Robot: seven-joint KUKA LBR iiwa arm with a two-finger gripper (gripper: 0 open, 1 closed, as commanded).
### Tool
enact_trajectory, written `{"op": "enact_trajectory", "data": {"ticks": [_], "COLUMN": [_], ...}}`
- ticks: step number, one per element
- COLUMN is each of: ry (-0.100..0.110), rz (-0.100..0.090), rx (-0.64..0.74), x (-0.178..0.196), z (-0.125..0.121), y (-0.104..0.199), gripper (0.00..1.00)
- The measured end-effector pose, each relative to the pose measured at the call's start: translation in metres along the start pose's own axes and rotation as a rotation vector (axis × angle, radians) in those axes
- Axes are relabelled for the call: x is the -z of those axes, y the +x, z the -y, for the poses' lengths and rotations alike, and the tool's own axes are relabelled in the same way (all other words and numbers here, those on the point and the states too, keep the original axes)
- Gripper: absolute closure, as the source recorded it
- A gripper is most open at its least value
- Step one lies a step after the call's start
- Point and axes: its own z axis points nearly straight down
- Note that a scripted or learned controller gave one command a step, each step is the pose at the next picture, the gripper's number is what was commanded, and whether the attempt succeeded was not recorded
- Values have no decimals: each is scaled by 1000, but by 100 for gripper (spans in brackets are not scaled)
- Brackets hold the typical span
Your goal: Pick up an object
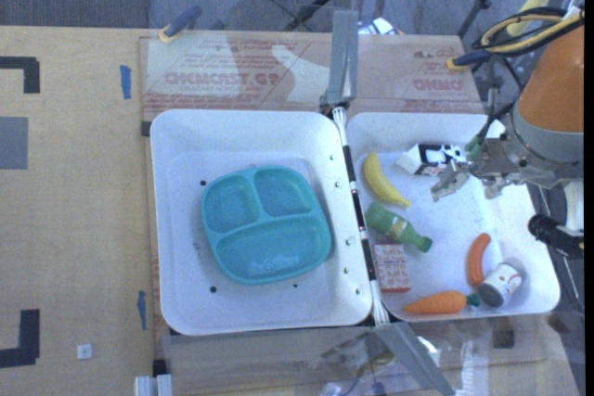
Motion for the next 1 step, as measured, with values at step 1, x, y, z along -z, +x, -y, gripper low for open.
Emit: {"op": "enact_trajectory", "data": {"ticks": [1], "ry": [-1], "rz": [0], "rx": [0], "x": [9], "z": [-1], "y": [0], "gripper": [100]}}
